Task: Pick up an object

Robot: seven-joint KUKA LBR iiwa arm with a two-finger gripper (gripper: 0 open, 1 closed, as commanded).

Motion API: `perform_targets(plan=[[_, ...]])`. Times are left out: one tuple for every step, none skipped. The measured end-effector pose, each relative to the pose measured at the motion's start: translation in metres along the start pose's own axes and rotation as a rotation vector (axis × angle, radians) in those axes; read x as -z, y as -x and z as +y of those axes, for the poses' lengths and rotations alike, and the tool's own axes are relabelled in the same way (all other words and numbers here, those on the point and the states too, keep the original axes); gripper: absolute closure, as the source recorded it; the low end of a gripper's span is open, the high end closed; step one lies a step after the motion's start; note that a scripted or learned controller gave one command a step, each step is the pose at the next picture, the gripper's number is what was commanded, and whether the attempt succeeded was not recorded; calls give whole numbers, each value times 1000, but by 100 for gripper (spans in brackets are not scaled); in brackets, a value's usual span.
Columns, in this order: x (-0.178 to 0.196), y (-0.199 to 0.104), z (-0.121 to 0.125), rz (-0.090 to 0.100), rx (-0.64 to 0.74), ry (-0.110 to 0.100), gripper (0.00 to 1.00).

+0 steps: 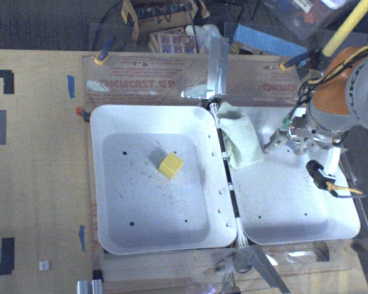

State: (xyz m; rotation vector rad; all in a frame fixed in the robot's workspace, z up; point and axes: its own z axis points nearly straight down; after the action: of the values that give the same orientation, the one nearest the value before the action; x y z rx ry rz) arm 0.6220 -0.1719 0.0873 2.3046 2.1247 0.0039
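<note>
The yellow block (171, 165) lay near the middle of the left bin (110, 225), well apart from the gripper (281, 137), which hung over the far part of the right bin (331, 228). So the whole coming move turned on one thing: the block was off to the left of the gripper and a little nearer to the camera, across the raised rims where the two bins met. The block looked roughly cubic, set cornerwise to the bin walls, so it offered no clear long axis; a grasp across either pair of flat faces would likely serve, if the wrist turned to match its diagonal set.

Whether the gripper was released or clenched could not be told; the metal parts at the wrist were too small and cluttered, and nothing showed held there.

A pale green cloth (241, 141) lay crumpled in the right bin against the shared rim, just to the left of the gripper and between it and the block. It was the closer object, and arguably the easier pick, though soft and likely to slip or bunch. If the block was the aim, the arm (337, 97) would have to lift over the cloth and the rims. Around the block the bin floor held only a few dark specks, with its walls well clear.
</note>
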Motion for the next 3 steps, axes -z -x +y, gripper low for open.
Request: perform_targets(plan=[[0, -60, 41, -1, 394, -3, 0], [13, -62, 43, -2, 397, 6, 100], [99, -130, 6, 3, 587, -2, 100]])
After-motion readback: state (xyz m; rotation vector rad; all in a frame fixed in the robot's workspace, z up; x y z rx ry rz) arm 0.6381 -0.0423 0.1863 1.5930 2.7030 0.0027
